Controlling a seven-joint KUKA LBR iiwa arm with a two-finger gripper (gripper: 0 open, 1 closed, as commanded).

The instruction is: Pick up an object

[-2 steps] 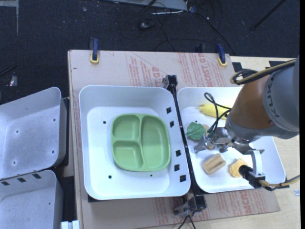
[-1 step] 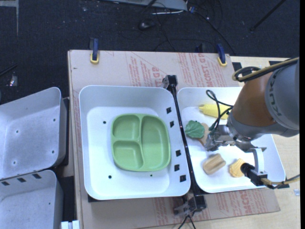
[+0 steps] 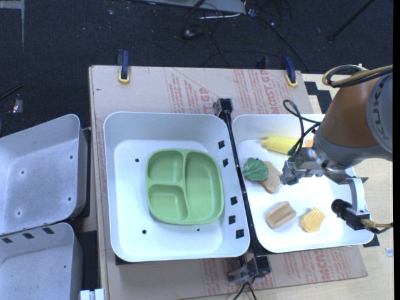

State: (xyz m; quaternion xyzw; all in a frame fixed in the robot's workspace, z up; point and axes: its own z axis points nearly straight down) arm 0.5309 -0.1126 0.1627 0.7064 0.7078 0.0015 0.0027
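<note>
The right bin (image 3: 294,245) holds several food toys. A yellow corn cob (image 3: 279,144) lies at its far side. A green leafy piece (image 3: 254,168) rests near the bin's left wall, touching a tan bread slice (image 3: 272,178). Toward the front lie a tan loaf-shaped piece (image 3: 280,215) and a ridged yellow chip (image 3: 312,219). My gripper (image 3: 291,173) hangs over the middle of this bin, just right of the bread slice and below the corn. Nothing shows between its fingers.
The left bin (image 3: 125,230) carries a green divided tray (image 3: 185,186). A black divider with clamps (image 3: 234,180) runs between the bins. The arm's orange band (image 3: 353,114) looms over the right bin's far right corner. Cables trail near the corn.
</note>
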